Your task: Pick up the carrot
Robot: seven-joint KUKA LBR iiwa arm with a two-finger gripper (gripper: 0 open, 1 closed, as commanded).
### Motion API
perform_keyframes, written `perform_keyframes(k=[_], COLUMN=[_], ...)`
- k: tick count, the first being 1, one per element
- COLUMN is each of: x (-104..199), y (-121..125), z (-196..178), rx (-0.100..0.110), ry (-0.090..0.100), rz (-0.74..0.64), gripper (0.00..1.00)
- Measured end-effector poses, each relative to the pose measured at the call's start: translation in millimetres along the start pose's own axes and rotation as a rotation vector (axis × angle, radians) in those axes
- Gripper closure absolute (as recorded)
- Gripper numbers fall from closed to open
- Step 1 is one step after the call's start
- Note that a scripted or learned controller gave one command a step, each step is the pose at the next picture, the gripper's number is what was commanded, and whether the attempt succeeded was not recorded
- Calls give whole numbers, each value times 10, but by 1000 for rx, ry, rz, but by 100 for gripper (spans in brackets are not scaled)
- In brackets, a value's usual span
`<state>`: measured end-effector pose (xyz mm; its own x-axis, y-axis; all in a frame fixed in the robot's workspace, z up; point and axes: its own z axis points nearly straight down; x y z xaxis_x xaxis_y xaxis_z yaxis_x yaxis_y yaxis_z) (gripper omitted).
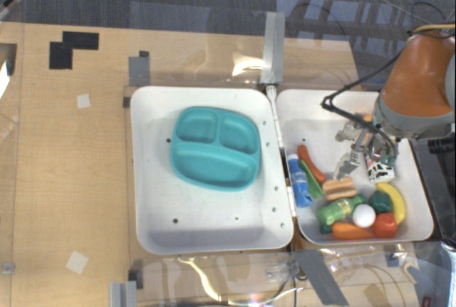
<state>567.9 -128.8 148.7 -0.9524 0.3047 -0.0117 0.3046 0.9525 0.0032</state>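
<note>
- You're looking at the carrot [311,162] lying in the left half of the right bin [313,107], slanted, just left of and slightly below the gripper [354,157] and apart from it.
- The carrot is showing as an orange-red stick with a green end; that lower end is running against the blue tube [300,182] and the bun [339,189], so its full length is hard to make out.
- The gripper is hanging over the toy pile; whether it's open or closed, you cannot tell.
- The teal tray [215,147] is sitting in the left bin [160,227].
</note>
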Motion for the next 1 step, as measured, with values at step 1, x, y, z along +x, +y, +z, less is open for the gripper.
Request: perform_keyframes(k=[1], x=[-662], y=[-125], z=[-153], rx=[1], ry=[-1], rz=[75], gripper=[0])
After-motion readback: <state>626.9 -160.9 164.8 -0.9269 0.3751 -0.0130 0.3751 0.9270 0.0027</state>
